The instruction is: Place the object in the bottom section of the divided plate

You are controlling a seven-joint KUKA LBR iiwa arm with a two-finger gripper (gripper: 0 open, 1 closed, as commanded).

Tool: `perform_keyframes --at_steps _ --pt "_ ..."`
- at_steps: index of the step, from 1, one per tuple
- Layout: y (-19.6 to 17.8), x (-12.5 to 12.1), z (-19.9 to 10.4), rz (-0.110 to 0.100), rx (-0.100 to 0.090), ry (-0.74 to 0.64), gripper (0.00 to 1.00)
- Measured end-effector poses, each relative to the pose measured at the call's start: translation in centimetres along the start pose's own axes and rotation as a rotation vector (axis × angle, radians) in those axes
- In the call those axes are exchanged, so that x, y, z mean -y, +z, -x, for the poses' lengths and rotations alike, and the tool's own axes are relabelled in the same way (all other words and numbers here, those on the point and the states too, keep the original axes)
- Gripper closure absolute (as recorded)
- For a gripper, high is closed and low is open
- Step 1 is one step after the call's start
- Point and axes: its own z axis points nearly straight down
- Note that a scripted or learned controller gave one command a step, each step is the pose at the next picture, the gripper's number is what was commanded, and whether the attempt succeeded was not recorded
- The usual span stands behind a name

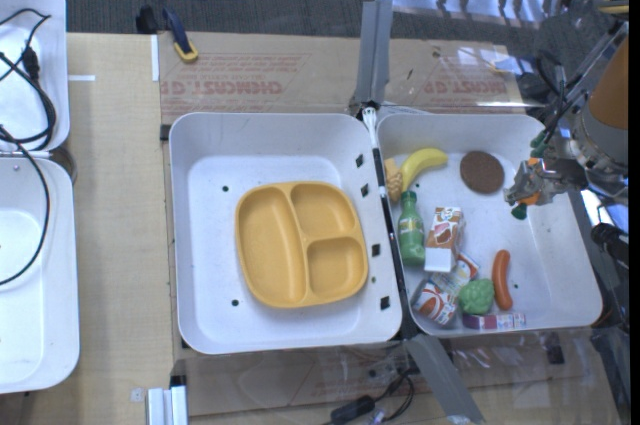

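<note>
At the near edge of the right bin (570,313), note a crumpled packet (437,301), a green broccoli-like piece (477,295), a red sausage (501,279) and a purple-edged strip (495,321), all close together; just beyond, note a small carton (444,238) just beside a green bottle (411,228), close to the dividing wall (374,148); across that wall, in the left bin (200,213), locate the yellow divided plate (262,258) lying flat near the middle; take the bottom section (335,265) as the smaller compartment nearest the camera on the plate's right side; record nothing resting in it or in the other two compartments; farther back in the right bin, find a banana (420,163) and a brown disc (483,171), apart from each other; find the gripper (528,185) over the far right portion of that bin, just right of the brown disc and near the bin wall; register its grip state as impossible to tell through the blur; claim nothing as held. Judge the task as barely begun: place the object among the loose items in the right bin, well apart from the plate, without certainty as to which; count as left the grasp, the lift, the carry across the dividing wall and the release into the bottom section.
</note>
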Motion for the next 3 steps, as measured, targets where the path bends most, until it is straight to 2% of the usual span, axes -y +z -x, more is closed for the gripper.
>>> perform_keyframes --at_steps 1,2,3 --pt "1.6 2.7 -10.5 -0.001 0.0 -0.18 1.0" --pt "1.6 3.9 -20.2 0.0 0.001 -0.264 1.0" --pt "1.6 6.4 -24.6 -0.002 0.002 -0.187 1.0"
